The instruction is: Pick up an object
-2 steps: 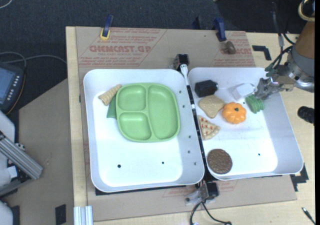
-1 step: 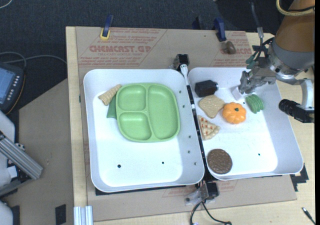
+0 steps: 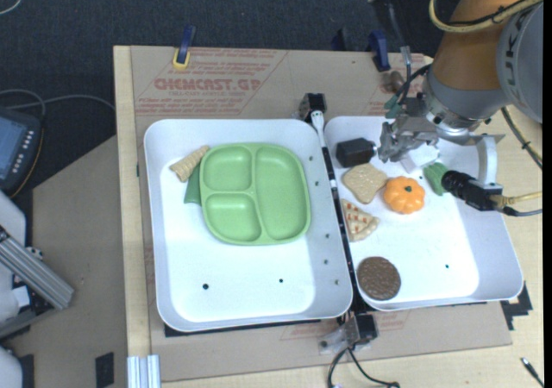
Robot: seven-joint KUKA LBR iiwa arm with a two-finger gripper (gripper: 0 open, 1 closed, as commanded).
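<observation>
While the grey arm with its orange band (image 3: pixel 474 24) reaches in from the upper right of the frame, I see its two-finger gripper (image 3: pixel 398 143) low over the right white bin (image 3: pixel 483 265); whether it is spread or pinching, I cannot tell. Just below it lie a dark block (image 3: pixel 354 152), a tan bread-shaped slice (image 3: pixel 363 182) and a small orange pumpkin (image 3: pixel 404 195). A green divided tray (image 3: pixel 256 192) sits in the left white bin (image 3: pixel 185 265).

Even, bright overhead light (soft shadows), slightly grainy, mostly sharp.

Two white bins (image 3: pixel 172 231), one green plate (image 3: pixel 255 192), one pumpkin (image 3: pixel 404 195), one brown cookie (image 3: pixel 379 278).
</observation>
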